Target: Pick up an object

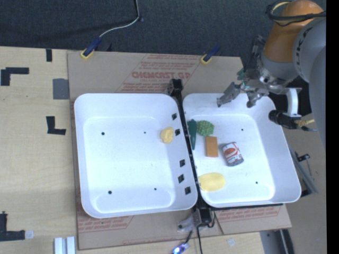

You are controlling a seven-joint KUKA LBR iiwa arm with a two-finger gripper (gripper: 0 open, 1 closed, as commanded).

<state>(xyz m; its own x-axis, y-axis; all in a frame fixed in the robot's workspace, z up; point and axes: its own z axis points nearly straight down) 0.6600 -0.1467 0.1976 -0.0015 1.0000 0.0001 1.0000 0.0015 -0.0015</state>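
Two white bins on the bench, gripper above the far edge of the right one.

Wooden bench (32,157) with black marks, covered under the bins by a printed cardboard sheet (153,73); dark carpet (79,9) behind, crossed by a pale cable (124,23). In the left bin (106,194), near its right wall, a small yellow piece (167,135). In the right bin (275,189): a green toy (201,127) at the far left, an orange block (212,146) with long axis running far to near, a red and white can (232,154) on its side, pointing far-left to near-right, and a yellow lemon-like object (212,182) at the near left, long axis left to right. Gripper (239,98) over the far rim of the right bin, fingers spread apart, nothing between them, well apart from all objects.
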